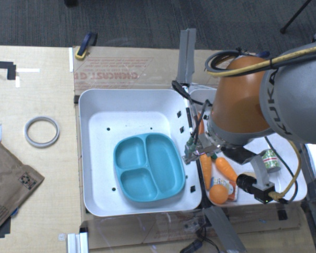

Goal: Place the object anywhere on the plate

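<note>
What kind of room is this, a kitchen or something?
Probably a robotics lab, not a kitchen: a KUKA arm reaches over white bins on a workbench, with a blue divided plate, toy carrots and a tape roll.

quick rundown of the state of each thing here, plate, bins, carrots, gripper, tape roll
Blue three-compartment plastic plate: flat in the left white bin, nothing on it.
Orange carrots: lying in the right white bin, not on the plate.
Small green-labelled can: in the right bin, on its side.
Gripper: low over the wall between the bins, fingers unclear.
Grey tape roll: flat on the bench, left of the bins.
</note>
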{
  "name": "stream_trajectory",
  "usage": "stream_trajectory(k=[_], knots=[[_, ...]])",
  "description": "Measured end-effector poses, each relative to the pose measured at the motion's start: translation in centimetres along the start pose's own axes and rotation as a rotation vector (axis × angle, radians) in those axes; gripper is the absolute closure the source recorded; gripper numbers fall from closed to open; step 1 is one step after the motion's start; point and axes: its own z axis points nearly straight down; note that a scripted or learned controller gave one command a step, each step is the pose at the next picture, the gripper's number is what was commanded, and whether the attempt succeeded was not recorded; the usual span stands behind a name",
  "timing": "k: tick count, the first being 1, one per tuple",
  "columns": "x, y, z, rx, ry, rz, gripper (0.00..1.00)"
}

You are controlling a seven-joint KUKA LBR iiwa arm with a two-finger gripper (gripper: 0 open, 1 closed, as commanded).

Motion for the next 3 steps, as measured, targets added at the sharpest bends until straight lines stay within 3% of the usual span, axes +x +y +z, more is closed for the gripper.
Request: stream_trajectory(k=[1, 2, 3], knots=[[-8.0, 10.7, 2.4, -0.001, -0.001, -0.037, 1.00], [-2.2, 6.7, 2.3, 0.002, 0.000, 0.223, 1.00], [-9.6, 10.8, 2.4, 0.000, -0.002, 0.392, 1.00]])
